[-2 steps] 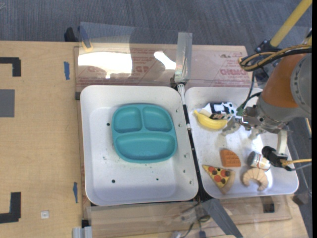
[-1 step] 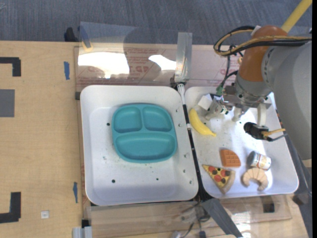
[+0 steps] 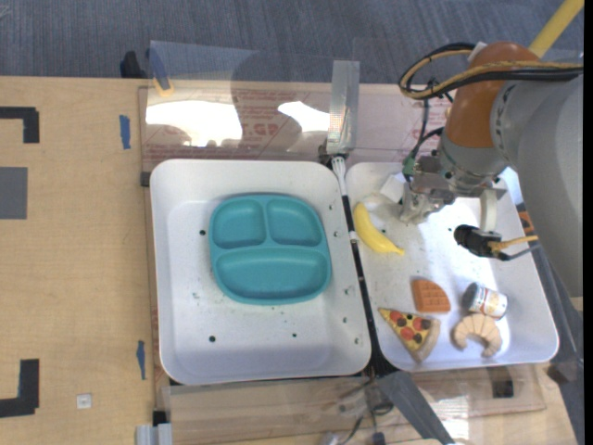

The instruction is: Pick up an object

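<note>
Six small things in the right bin point(image 3: 542, 327), read from the front rim back. Nearest: pizza slice point(image 3: 412, 330) and croissant point(image 3: 480, 334), side by side along the front. Just behind: a waffle-like biscuit point(image 3: 430, 295) and a small tin point(image 3: 484, 300) on its side. Further back: banana point(image 3: 375, 231) hard against the wall shared with the left bin point(image 3: 176, 276), long axis slanting from the far left down to the near right; opposite, toward the arm's side, a black brush point(image 3: 482, 241) with a pale handle.

Furthest back: gripper point(image 3: 419, 204), low over the far part of the right bin, between banana and brush, touching neither as far as can be seen. Nothing visibly held. How wide it stands: cannot tell from this slant.

Probably the likeliest target, then: the banana, just beside the gripper on the view's left and a little nearer the front. Calls for a short shift that way and a closing across the fruit's narrow width, with the bin wall close enough to foul the move
</note>
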### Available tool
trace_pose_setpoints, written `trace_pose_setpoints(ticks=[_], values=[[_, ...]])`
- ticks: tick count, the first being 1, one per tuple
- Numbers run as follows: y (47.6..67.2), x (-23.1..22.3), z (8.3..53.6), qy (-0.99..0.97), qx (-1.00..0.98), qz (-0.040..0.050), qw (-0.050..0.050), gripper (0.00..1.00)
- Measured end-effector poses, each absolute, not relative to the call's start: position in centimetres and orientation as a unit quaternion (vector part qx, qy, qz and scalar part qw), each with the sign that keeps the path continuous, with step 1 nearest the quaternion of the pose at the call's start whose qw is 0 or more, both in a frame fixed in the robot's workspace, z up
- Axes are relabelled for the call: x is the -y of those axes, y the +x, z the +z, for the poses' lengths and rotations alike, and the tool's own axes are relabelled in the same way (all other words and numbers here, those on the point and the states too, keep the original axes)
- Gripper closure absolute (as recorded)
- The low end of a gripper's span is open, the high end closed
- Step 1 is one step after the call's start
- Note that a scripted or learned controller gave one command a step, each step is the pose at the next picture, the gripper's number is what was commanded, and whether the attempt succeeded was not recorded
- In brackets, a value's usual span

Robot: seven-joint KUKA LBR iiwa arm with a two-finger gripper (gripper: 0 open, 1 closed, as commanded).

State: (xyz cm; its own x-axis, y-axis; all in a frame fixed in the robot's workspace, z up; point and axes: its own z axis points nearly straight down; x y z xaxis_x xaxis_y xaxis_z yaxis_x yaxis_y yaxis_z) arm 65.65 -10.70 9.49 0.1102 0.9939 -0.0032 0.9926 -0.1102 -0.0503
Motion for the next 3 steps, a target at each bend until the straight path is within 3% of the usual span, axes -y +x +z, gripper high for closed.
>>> trace_pose_setpoints(ticks=[1,2,3], values=[[62.3,11.5,8.8,-0.768,0.641,-0.0018,-0.001,1.00],[62.2,11.5,8.7,-0.768,0.641,-0.0014,-0.001,0.00],[62.4,10.1,8.6,-0.891,0.453,0.0063,0.007,0.00]])
